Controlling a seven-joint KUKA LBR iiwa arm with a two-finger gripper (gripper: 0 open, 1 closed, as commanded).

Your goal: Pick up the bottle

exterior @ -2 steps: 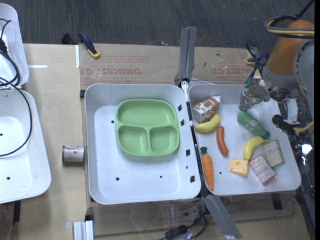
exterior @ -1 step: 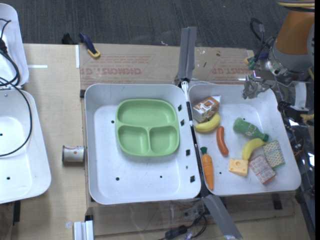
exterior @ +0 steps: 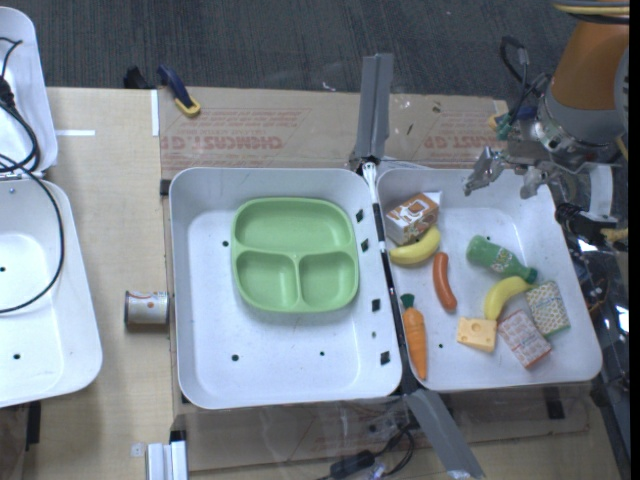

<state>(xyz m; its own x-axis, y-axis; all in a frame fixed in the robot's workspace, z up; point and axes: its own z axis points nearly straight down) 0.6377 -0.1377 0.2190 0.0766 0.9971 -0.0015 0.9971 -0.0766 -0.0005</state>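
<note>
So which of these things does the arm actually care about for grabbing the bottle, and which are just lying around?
Belongs to the job:
green bottle
gripper
right bin

Just lying about:
green tray
two bananas
carrot
sausage
cheese wedge
small carton

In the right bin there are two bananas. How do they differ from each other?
The upper banana lies almost level against the small carton, near the bin's left wall; the lower banana lies on a slant toward the right side, its top end by the green bottle. The upper one curves up at both ends; the lower one looks straighter. Both are yellow.
</note>
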